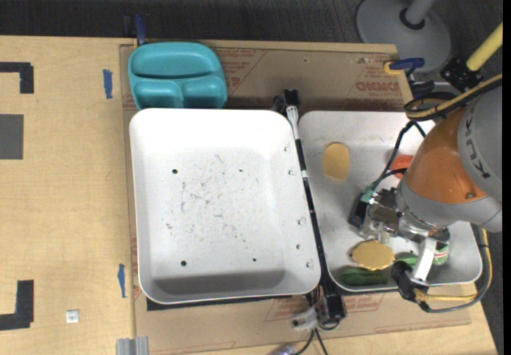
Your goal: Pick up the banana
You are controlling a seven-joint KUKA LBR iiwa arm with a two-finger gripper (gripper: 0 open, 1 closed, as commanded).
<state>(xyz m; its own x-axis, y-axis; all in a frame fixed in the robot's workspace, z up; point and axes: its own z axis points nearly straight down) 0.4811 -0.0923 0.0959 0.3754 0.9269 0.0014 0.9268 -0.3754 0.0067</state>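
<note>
The grey arm with its orange band [447,174] reaches over the right bin [363,126], and my gripper [389,222] hangs low near the bin's front. A yellowish rounded thing [372,254] lies just in front of the gripper, beside a green thing [361,275] at the front wall. A pale yellow oval thing [336,160] lies apart at the bin's back left. I cannot tell which of these is the banana. The arm hides the right part of this bin.
The big left bin [215,202] sits beside the right one, its wall close to the gripper's left. An orange thing [402,162] peeks out behind the wrist. A teal divided tray [177,74] stands behind the left bin.
</note>
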